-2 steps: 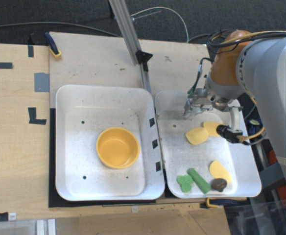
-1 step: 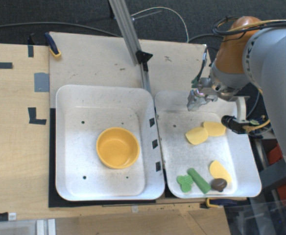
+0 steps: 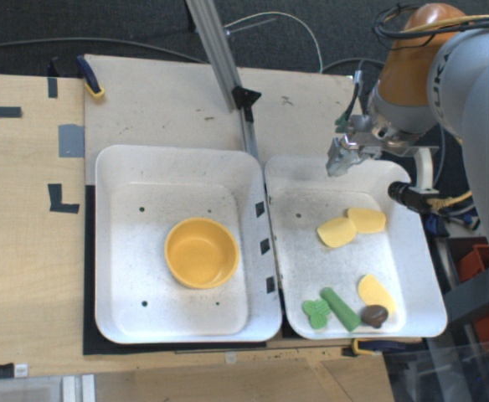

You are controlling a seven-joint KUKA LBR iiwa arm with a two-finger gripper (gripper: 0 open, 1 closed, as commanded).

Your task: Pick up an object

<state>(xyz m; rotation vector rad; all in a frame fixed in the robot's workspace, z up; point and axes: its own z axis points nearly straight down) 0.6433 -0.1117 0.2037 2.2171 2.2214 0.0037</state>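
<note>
You are looking down on a pale wooden bench (image 3: 27, 224) with grey tape marks on its left part and a lighter board (image 3: 161, 99) under the far side of the two bins. Beyond the bench's far edge lies dark carpet (image 3: 77, 15) with cables. A grey metal post (image 3: 215, 44) slants in from the top and ends at a black clamp near the bins' shared far corner.

The left bin (image 3: 119, 174) carries a yellow bowl (image 3: 200, 252), upright, a little towards its near right part; the floor around it is bare white on all sides.

The right bin (image 3: 295, 187) has its far left half bare. Two yellow flat pieces (image 3: 351, 225) touch each other near its middle right. Along its near edge sit a green piece (image 3: 332, 306), another yellow piece (image 3: 375, 292) and a small dark brown piece (image 3: 373, 315), close together, the brown one touching the yellow one.

The gripper (image 3: 342, 159) hangs at the right bin's far rim, above the bare corner and apart from every object. It grips nothing; whether its fingers are spread or pressed together you cannot tell from here. The grey arm (image 3: 462, 74) with its orange band crowds the bin's far right corner, with black cables (image 3: 420, 198) just beside the right rim.
</note>
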